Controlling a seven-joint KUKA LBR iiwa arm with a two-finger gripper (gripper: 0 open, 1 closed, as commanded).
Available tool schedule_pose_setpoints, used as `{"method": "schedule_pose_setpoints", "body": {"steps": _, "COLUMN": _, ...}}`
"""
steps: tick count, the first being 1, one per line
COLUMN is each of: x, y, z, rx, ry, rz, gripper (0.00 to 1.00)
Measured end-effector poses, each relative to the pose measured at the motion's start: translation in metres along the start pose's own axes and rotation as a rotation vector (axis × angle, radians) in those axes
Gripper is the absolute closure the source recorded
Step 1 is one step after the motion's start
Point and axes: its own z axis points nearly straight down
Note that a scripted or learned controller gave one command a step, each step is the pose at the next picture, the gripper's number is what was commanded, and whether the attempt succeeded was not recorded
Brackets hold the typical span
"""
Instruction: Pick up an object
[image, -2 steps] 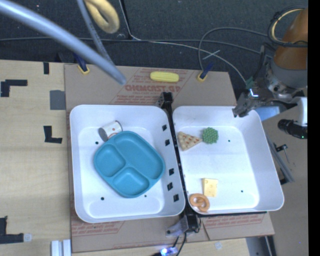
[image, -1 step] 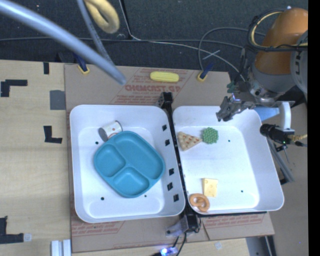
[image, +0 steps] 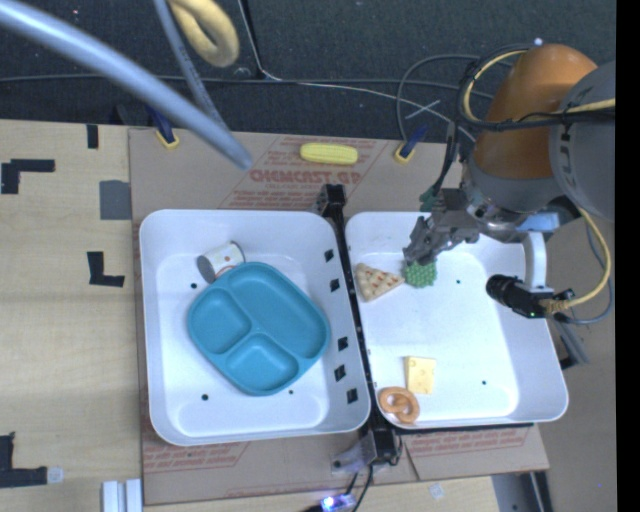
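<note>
The gripper sits low over the green toy at the right bin's far left; its jaws' state I cannot tell; the waffle lies just left, so a skewed close may nudge it or miss.

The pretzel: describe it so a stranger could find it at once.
Look in the right-hand white bin, at its front left corner. The pretzel lies there, just below a yellow cheese wedge. It is the only brown, twisted, looped piece.
</note>
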Motion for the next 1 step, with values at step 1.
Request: {"method": "schedule_pose_setpoints", "body": {"steps": 1, "x": 0.0536, "y": -0.0104, "z": 0.0013, "rx": -0.001, "ry": 0.0, "rz": -0.002, "gripper": 1.0}}
